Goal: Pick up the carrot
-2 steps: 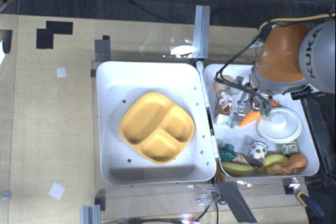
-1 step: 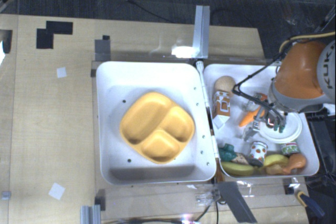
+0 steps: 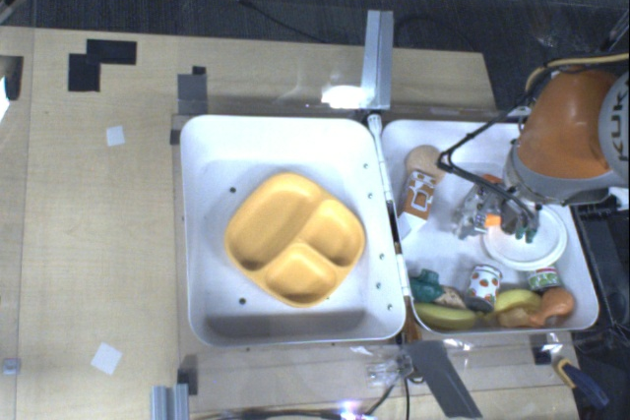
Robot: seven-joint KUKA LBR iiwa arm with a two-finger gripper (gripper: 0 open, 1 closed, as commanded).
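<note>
The carrot [image 3: 556, 302] lies in the right bin's [image 3: 399, 145] near right corner, beside a banana [image 3: 448, 315], well below the gripper [image 3: 489, 216], which hangs over a white plate [image 3: 547, 251]. Something small and orange sits at the gripper (whether gripped, I cannot tell). The bin's far half is bare.

The single camera is fixed above the bench [image 3: 89, 241] and looks down at a slight slant. It stands far enough back to frame both white bins, the left bin [image 3: 197, 211] and the right bin [image 3: 581, 295], with dark floor along the top edge.
</note>
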